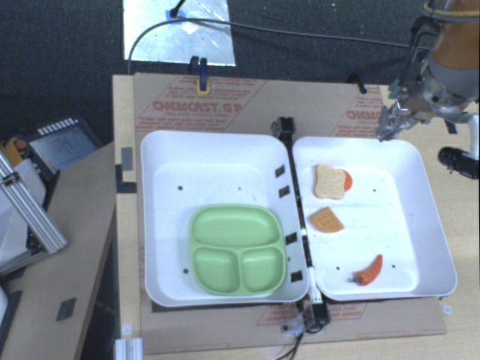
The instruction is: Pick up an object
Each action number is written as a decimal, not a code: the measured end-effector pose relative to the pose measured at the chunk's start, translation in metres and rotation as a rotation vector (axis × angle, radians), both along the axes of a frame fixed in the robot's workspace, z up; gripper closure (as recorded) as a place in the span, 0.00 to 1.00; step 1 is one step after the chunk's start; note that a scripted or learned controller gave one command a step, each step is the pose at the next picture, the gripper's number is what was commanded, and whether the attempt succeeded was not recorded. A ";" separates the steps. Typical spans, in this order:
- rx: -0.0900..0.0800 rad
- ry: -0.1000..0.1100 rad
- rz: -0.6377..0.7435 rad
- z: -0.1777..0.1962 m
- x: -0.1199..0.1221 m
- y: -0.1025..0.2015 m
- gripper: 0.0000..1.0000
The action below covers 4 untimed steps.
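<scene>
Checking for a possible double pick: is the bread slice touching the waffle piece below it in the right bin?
Apart. The camera view shows a strip of bare white bin floor between the bread slice and the waffle piece.

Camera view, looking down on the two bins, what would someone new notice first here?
Most striking is the green divided plate in the left bin, toward its front. In the right bin lie a slice of bread over something red, a waffle-like orange piece just below it, and a red chili pepper near the front. The pincer sits above that bin's far right corner.
</scene>
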State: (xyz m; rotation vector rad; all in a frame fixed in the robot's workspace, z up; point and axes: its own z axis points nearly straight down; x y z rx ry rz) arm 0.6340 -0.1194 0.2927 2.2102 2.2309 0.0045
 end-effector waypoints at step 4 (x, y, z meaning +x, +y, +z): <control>0.000 0.004 0.000 -0.047 -0.013 0.207 1.00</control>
